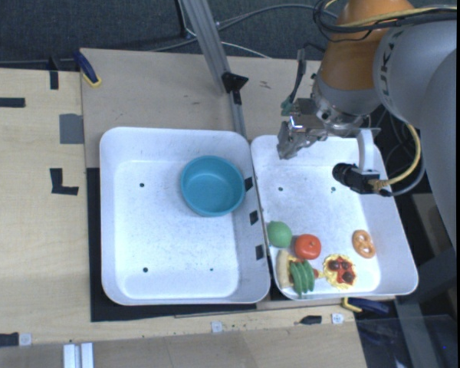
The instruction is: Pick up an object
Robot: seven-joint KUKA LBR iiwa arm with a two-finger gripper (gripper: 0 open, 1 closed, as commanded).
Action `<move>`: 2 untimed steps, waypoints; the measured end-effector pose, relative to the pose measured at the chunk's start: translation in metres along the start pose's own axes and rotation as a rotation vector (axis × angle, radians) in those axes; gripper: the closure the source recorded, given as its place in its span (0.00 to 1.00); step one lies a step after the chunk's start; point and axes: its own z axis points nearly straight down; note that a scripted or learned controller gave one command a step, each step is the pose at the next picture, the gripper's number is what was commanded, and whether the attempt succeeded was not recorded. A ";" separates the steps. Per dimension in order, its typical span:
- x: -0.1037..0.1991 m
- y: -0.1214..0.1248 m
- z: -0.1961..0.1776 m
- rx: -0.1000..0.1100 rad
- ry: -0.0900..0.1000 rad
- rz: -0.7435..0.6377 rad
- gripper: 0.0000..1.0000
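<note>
bins (130, 228) — white speckled plastic, matt | bowl (211, 185) — smooth blue plastic | bench (31, 205) — pale wood

The wooden bench (31, 205) bears two white bins (130, 274) side by side

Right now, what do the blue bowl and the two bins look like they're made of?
Blue bowl: probably plastic; even colour, smooth matte surface, soft sheen. Left bin and right bin: likely moulded plastic; white, rounded corners, thin rims, faint dark speckling. The view alone cannot settle either material.
</note>
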 end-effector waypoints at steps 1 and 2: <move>0.051 0.003 0.002 -0.001 0.000 0.000 1.00; 0.100 -0.015 0.003 -0.001 0.000 0.000 1.00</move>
